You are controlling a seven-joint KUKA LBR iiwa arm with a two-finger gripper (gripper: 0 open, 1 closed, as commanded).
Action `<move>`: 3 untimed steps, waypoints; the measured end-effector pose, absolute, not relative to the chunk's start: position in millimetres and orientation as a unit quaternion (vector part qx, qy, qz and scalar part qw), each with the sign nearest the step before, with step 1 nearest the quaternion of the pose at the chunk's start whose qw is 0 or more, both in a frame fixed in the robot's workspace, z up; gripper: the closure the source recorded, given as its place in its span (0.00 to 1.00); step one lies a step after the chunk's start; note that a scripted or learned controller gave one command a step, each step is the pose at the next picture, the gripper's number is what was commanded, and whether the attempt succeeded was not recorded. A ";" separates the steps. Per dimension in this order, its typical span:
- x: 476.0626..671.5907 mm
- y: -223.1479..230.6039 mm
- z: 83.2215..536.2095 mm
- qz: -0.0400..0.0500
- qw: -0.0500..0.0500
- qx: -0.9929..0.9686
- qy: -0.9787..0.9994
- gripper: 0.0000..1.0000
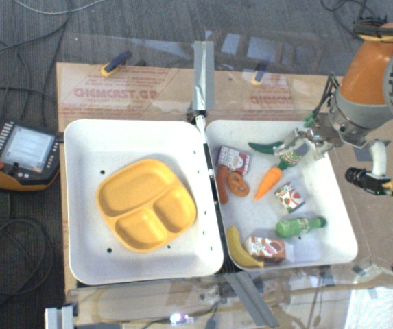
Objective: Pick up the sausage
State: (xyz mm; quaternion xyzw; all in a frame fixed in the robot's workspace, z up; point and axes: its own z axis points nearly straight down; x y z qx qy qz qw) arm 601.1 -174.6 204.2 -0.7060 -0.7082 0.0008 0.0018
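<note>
Reddish sausage (222,185) hugs the bin wall beside a pretzel (237,183); gripper (296,147) (grip indiscernible) hovers apart.

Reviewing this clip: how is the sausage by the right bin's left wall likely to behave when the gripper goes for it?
The sausage looks like smooth moulded plastic, so probably stiff, light and somewhat slippery. Its rounded, elongated shape suggests it could roll if nudged. It lies against the right bin's wall beside the pretzel, so fingers may have little room.

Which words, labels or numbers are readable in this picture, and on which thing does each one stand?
"CHEMCAST GP": red print, seen reversed, on the brown sheet behind the bins.
Same red print near the sheet's right end: too blurred.
Pendant screen: too small.
Food packets in the right bin: labels unreadable.
</note>
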 end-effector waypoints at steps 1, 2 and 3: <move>581.1 -109.2 100.1 -0.002 -0.004 -0.716 -0.698 0.00; 554.8 -153.4 94.7 -0.008 -0.009 -0.713 -0.701 0.00; 500.1 -103.4 92.9 -0.006 -0.010 -0.677 -0.735 0.00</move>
